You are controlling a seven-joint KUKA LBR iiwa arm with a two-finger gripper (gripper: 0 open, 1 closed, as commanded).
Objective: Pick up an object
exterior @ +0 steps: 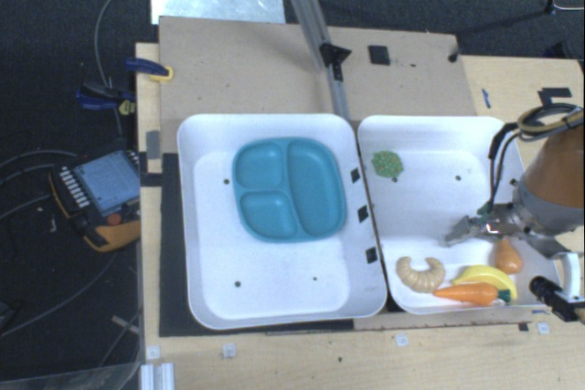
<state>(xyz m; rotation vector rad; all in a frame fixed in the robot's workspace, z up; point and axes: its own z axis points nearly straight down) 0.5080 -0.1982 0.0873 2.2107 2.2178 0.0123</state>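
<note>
Two white bins; gripper (477, 229) spread open, gripping nothing, above smooth carrot (468, 293).

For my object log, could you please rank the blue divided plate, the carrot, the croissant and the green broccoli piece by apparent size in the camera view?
1. Blue divided plate, clearly largest.
2. Carrot and croissant look alike; I won't rank them.
3. Green broccoli piece, smallest.

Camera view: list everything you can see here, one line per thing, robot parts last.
bins: 2, white, side by side on the bench
divided plate: 1, blue, left bin
broccoli piece: 1, green, right bin, top left
croissant: 1, tan, right bin, near edge
banana: 1, yellow, beside the carrot
carrot: 1, orange, right bin, near edge
handheld controller: 1, orange and grey, floor at left
arm: 1, grey with orange band, over right bin
gripper: 1, low over right bin
</note>
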